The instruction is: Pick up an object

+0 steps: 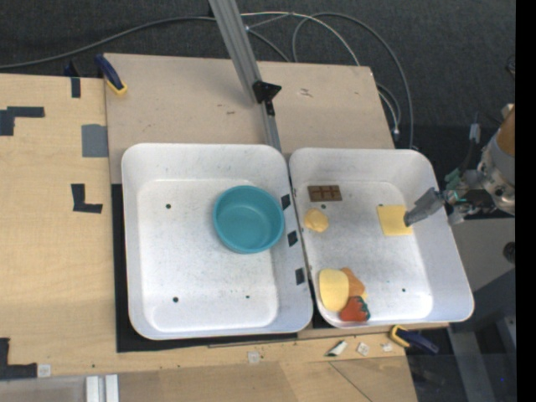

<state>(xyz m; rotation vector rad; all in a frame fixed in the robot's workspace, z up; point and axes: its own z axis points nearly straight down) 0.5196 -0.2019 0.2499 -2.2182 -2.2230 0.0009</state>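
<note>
Two shallow white bins sit side by side on the bench [184,99]. The left bin [146,249] carries a teal bowl [248,218], upright, a little toward 3 o'clock of that bin's centre, near the wall shared with its neighbour.

The right bin [435,283] holds the small things. A brown chocolate bar [325,193] lies flat toward 11 o'clock of the bin floor. Just below it, toward 9 o'clock, rests a small pale yellow lump [316,220] — apart from the bar, not touching it. At about 3 o'clock lies a flat yellow square block [392,219]. At 7 o'clock a yellow rounded piece [333,288] lies against an orange and red piece [357,305]; the two touch, and I cannot name them more closely.

The gripper [421,207] reaches in from 3 o'clock over the right bin's rim, its dark tip just beside the yellow square block's right edge, perhaps touching it. Whether the fingers are spread or closed I cannot tell — they read as one dark shape, and nothing is seen held between them.

A grey metal pole [239,53] slants across the bench from 12 o'clock, and cables [352,23] loop behind.
</note>
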